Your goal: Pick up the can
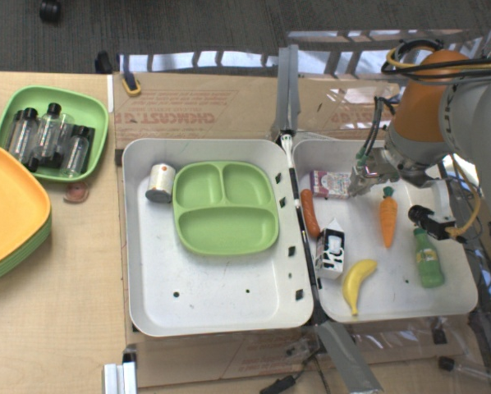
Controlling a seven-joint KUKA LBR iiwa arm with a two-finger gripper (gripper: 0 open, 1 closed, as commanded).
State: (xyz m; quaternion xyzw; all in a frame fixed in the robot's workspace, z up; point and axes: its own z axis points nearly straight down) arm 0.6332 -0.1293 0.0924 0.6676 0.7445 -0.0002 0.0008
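Note:
The can (159, 181) is small and silver and lies on its side in the left bin (221, 302), close to that bin's left wall and just left of a green divided plate (226, 206). My gripper (361, 176) hangs over the back of the right bin (393, 302), far to the right of the can. It is beside a pink and white carton (331, 184) and just left of the top of a toy carrot (388, 218). The arm's orange band (426, 97) rises behind it.
The right bin also holds a red sausage (309, 213), a black and white carton (333, 251), a banana (358, 283) and a green bottle (429, 259). On the bench to the left stand a green tray of vials (52, 134) and stacked orange plates (11, 216).

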